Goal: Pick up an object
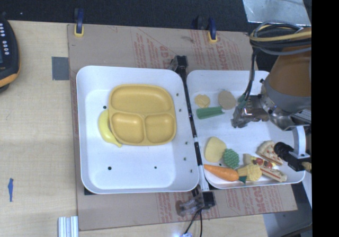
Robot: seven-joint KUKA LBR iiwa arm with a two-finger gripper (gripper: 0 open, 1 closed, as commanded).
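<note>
My gripper [239, 119] hangs over the middle of the right bin [212, 78], just right of a green stick-shaped piece [208, 112]. Nothing shows between its fingers. A small yellow round piece [202, 100] and a tan oval piece [226, 99] lie toward the far side of that bin. Nearer the front lie a pale yellow wedge [214, 149], a green bumpy piece [231, 157], an orange carrot [221, 172], a yellow corn piece [251, 172] and a pizza slice [271, 155].
The left bin [92, 177] holds a yellow divided plate [142, 113] with a banana [106, 130] tucked under its left edge. The arm's orange band [288, 74] stands over the right bin's right side. A black controller [8, 53] rests at the far left.
</note>
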